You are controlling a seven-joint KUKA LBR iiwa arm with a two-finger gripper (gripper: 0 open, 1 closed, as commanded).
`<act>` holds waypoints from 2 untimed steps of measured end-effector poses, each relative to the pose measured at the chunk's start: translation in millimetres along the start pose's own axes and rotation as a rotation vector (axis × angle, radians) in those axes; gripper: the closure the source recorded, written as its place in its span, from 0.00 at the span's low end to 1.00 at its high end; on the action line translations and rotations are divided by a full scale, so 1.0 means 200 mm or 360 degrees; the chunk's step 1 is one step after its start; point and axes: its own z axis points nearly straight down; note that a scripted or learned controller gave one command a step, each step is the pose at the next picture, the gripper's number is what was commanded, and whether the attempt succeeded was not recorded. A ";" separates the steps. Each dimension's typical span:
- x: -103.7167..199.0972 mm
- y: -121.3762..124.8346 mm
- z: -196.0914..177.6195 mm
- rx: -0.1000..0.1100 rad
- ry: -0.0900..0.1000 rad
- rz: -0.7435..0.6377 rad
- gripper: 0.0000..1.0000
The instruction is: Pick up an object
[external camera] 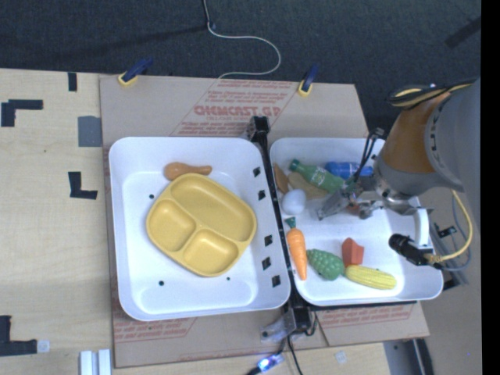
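Note:
My gripper (337,204) hangs low in the right bin (406,291), near its middle, with the grey and orange arm (418,143) reaching in from the right. It sits just below a green bottle (316,176) and a blue object (341,168). A white ball (294,201) lies to its left. Nearer the front are a carrot (297,252), a green bumpy vegetable (326,264), a red piece (352,251) and a corn cob (370,276). I see nothing held.
The left bin (129,280) holds a yellow divided plate (201,223) and a brown drumstick (186,169) behind it. A small brown item (281,180) lies by the divider between the bins. A white cable (242,41) trails over the dark floor behind.

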 end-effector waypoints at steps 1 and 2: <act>0.00 0.00 -0.05 -0.0004 -0.0001 -0.0001 1.00; -0.03 -0.03 -0.33 -0.0005 0.0002 0.0002 1.00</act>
